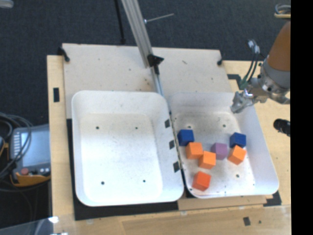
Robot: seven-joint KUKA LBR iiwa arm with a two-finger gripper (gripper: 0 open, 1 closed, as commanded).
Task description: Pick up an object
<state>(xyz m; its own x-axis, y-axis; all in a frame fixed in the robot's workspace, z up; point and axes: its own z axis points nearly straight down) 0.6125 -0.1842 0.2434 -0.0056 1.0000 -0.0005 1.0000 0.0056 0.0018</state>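
Gripper (238, 103) on the grey KUKA arm with orange band (279, 58) sits over the far right corner of the right shallow white bin (264, 173), above the rim area. Cannot tell how far it is open from this angle; nothing visible between the tips.

Candidate objects are all in the right bin, clustered in its centre, apart from the gripper:
- blue cube on the left (185, 136), just beside an orange cube (195, 150)
- second orange cube (208, 159), touching or nearly touching the first
- purple cube (220, 150), in the middle of the cluster
- blue cube on the right (238, 139), with an orange cube (237, 154) just in front of it
- red-orange cube (201, 180), nearest the front rim, slightly apart from the rest

Left shallow white bin (83, 131) sits beside it, edges touching along the middle.
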